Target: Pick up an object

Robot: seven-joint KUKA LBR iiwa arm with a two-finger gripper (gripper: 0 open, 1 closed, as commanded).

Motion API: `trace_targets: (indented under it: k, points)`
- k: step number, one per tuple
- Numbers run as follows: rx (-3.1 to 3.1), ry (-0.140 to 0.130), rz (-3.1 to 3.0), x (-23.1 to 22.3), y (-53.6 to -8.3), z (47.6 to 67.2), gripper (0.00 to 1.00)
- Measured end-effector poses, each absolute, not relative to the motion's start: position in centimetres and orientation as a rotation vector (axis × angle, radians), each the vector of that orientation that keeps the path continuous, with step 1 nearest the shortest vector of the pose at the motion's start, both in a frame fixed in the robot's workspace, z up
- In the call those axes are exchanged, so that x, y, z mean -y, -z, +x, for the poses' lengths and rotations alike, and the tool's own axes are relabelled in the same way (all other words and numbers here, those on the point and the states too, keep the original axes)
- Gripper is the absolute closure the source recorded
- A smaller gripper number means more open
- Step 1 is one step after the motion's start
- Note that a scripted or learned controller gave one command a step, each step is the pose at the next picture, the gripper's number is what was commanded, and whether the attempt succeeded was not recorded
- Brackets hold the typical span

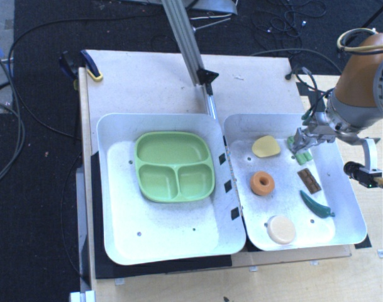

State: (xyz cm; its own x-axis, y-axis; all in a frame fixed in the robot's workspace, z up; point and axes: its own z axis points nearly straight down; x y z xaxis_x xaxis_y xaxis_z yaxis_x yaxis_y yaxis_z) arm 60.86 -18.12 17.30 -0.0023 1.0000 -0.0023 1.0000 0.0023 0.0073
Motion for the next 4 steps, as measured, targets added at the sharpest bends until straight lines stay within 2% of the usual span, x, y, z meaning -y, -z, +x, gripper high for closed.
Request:
trace_targets:
  k: [1,2,4]
  points:
    - [-2.219,-0.006,2.213,18.2,-22.7,61.0,1.0]
    - [-2.222,-0.003,2.216,18.2,-24.3,61.1,1.0]
    - [-2.232,0.001,2.216,7.7,-24.0,56.9,1.0]
